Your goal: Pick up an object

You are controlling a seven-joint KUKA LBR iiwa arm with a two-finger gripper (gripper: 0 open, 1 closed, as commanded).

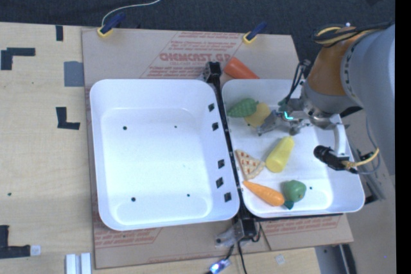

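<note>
The arm comes in from the right and the gripper [277, 124] is low in the right bin [340, 205], near its back edge. Whether it's spread or clamped, I cannot tell. Candidates cluster beneath it: a yellow bottle [280, 154] just below, a yellow piece [259, 115] and green leafy toy [242, 107] toward the divider. The waffle wedge [249, 163], carrot [264, 193] and green pepper [295, 190] sit nearer the front edge. The left bin [103, 112] waits alongside. An orange item [240, 68] lies half hidden behind the bin's back rim.

Grey arm [350, 83] over right bin [334, 199], gripper [275, 126] low beside yellow bottle [280, 154], carrot [263, 193], waffle [248, 163]
</note>
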